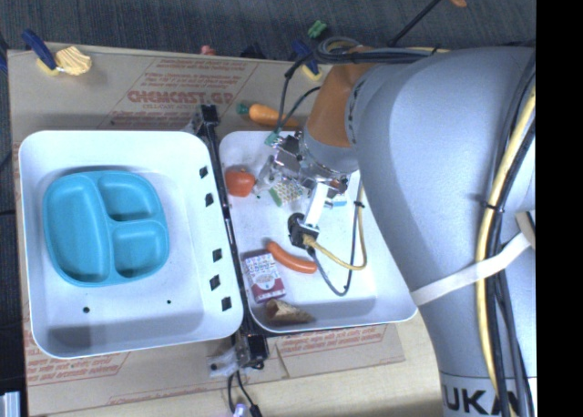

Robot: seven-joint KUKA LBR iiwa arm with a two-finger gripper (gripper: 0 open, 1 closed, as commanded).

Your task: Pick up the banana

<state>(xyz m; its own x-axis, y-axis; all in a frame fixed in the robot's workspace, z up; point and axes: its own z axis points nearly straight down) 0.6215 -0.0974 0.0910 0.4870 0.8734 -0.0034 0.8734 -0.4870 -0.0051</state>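
My gripper [284, 177] hangs low over the back part of the right bin [383, 310], with the big grey arm covering that bin's right half. Just left of the gripper lies a small red-orange round fruit [240, 181]. An orange sausage-shaped piece [292, 259] rests in front of the gripper, near the bin's middle. A thin yellow curved strand [339, 263] runs from the wrist across the bin floor; it looks like a cable rather than fruit. I cannot pick out a banana with certainty.
A red printed box [262, 277] and a brown lump [288, 312] lie at the right bin's front left. The left bin [55, 315] holds a blue divided tray [107, 224]. An orange carrot-like piece [263, 115] lies on the cardboard behind the bins.
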